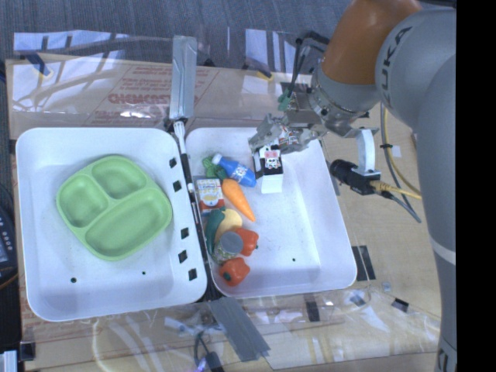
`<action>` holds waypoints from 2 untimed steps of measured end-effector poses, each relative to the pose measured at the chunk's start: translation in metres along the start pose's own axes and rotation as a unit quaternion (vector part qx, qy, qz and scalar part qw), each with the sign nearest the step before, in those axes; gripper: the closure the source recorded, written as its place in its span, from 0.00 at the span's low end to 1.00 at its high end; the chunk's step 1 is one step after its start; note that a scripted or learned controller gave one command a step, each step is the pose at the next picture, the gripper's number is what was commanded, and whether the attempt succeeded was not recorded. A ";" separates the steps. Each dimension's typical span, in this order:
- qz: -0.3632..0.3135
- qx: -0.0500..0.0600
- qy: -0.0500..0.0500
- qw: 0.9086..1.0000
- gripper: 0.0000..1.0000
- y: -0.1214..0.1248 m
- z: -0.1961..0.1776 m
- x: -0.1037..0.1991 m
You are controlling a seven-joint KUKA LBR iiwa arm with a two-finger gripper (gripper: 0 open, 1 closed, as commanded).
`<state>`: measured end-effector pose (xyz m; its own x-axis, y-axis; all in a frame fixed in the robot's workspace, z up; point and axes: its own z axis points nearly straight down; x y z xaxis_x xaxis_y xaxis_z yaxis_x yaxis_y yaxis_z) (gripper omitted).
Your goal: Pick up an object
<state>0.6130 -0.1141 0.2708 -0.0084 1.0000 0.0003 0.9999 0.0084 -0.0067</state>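
Observation:
My gripper (270,147) hangs over the back of the right bin (310,231). Its fingers are shut on the top of a small white carton with black marks (270,170), which hangs just under them. Left of the carton lie a blue bottle (236,170), an orange carrot (238,198) and a red and white packet (209,194). Nearer the front of the bin sit a yellow banana (229,221), a grey can (229,245), a red pepper (247,241) and a red tomato (235,270).
A green divided plate (115,205) lies in the left bin (46,285). The toys crowd the right bin's left wall, and its right half is bare white floor. A black cable fitting (355,176) juts out beside the bin's right rim.

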 end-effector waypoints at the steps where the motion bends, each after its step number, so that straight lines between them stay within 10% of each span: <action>1: -0.028 0.001 0.000 1.000 0.00 -0.038 0.131 0.013; 2: -0.028 -0.015 -0.002 0.999 0.00 -0.050 0.163 0.019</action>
<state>0.5620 -0.0957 0.1077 -0.0651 0.9979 -0.0036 0.9976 0.0652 0.0230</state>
